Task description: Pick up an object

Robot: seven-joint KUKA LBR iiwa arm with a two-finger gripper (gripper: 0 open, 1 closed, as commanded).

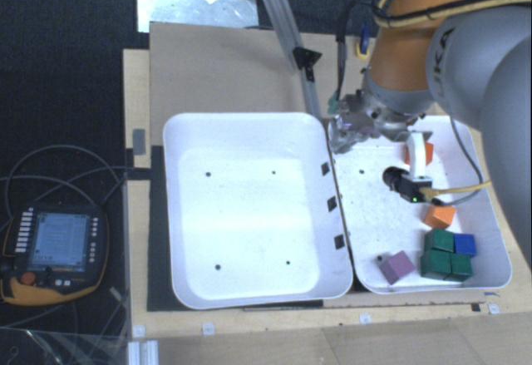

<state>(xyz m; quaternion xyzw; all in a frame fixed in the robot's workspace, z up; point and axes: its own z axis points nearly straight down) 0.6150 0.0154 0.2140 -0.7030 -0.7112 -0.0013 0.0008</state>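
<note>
The right bin (pixel 490 268) holds several small blocks at its near right. There is an orange block (pixel 440 216), a cluster of green blocks (pixel 438 257), a blue block (pixel 465 244) and a purple block (pixel 397 266). An orange-and-white piece (pixel 420 151) lies further back. My gripper (pixel 346 132) hangs at the bin's far left corner, next to the divider between the bins and well away from the block cluster. The wrist hides its fingers, and nothing shows between them.
The left bin (pixel 179 189) sits beside the right one. A black device (pixel 402 181) on a yellow cable hangs over the right bin. A slanted metal pole (pixel 283 14) crosses behind the bins. A teach pendant (pixel 56 251) lies on the floor at the left.
</note>
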